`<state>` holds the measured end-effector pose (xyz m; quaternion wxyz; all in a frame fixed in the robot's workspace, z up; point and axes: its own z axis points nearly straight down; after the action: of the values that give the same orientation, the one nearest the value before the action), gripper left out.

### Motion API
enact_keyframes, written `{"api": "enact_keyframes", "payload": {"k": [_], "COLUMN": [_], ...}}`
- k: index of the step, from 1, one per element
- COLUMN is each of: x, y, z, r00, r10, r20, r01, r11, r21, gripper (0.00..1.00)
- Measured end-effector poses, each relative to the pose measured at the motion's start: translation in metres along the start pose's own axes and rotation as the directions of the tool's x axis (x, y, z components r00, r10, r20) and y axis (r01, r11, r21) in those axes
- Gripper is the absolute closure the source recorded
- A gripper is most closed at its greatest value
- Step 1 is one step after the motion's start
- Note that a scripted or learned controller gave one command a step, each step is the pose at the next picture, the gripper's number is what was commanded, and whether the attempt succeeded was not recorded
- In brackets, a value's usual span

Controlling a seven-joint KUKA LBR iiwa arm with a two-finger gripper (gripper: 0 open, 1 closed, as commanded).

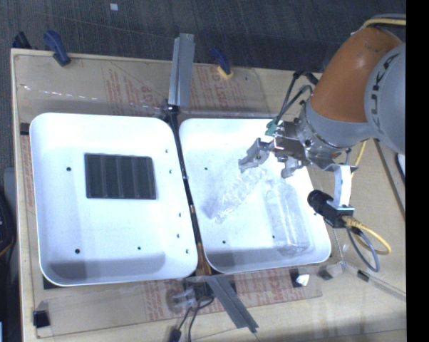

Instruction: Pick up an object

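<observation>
Tool [271,160]: spread open, gripping nothing, above the right shallow white bin [214,255].
Objects: two clear plastic bottles [232,191] [286,219] lay in it.

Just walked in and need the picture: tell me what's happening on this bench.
A KUKA arm reaches in from the right, its gripper over the right bin. Two clear plastic bottles lie there: a crumpled bottle and a straighter bottle. Neither is visibly grasped. The left bin holds a dark ribbed tray.
</observation>
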<state>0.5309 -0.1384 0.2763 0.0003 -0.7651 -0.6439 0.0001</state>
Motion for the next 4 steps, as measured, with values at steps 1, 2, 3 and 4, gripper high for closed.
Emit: {"api": "enact_keyframes", "payload": {"k": [1, 2, 3, 4], "x": [0.012, 0.009, 0.063, -0.038], "y": [-0.045, -0.055, -0.065, -0.049], "z": [-0.051, -0.078, -0.014, 0.054], "r00": [0.980, 0.997, 0.965, 0.986], "r10": [0.200, 0.072, 0.262, 0.170], "r20": [0.000, 0.001, 0.001, 0.002], "r01": [-0.200, -0.072, -0.262, -0.170], "r11": [0.980, 0.997, 0.965, 0.986], "r21": [-0.003, -0.004, 0.002, 0.003], "gripper": [0.00, 0.00, 0.00, 0.00]}}
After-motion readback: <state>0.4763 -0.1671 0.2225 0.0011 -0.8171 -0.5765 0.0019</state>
